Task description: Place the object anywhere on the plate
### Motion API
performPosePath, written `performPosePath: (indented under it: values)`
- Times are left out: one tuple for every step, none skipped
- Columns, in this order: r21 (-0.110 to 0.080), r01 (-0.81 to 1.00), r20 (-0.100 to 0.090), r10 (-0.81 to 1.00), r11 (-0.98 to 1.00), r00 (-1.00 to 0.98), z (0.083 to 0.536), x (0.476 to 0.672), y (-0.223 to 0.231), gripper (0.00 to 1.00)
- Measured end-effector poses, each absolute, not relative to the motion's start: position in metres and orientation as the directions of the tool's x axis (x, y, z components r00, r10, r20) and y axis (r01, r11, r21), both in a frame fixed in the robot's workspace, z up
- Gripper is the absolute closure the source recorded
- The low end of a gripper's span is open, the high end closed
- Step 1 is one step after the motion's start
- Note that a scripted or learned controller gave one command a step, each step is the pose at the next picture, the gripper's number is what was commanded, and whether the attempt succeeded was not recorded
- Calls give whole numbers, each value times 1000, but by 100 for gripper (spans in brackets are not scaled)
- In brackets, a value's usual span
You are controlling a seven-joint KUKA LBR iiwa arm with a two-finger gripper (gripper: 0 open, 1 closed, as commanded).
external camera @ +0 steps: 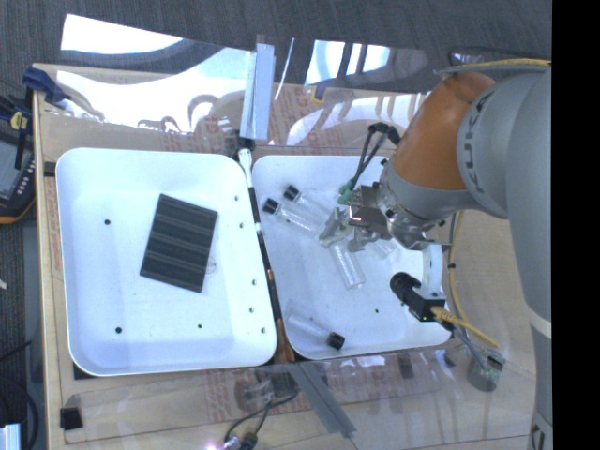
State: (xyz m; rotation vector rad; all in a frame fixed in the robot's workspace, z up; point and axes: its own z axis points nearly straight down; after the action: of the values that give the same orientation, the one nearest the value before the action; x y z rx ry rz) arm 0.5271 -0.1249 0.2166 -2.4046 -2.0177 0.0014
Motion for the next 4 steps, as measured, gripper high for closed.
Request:
performPosePath:
  values:
    - [-4, 998, 1, 998, -55, 55, 190, 584, -67, 100]
    - [-2, 1000, 1, 1000, -26, 26, 191, 593, -1, 100]
    - [-3, 997, 0, 997, 81, -81, 191, 635, 28, 100]
    - [-2, 983, 1, 983, 183, -183, 192, 656, 87, 100]
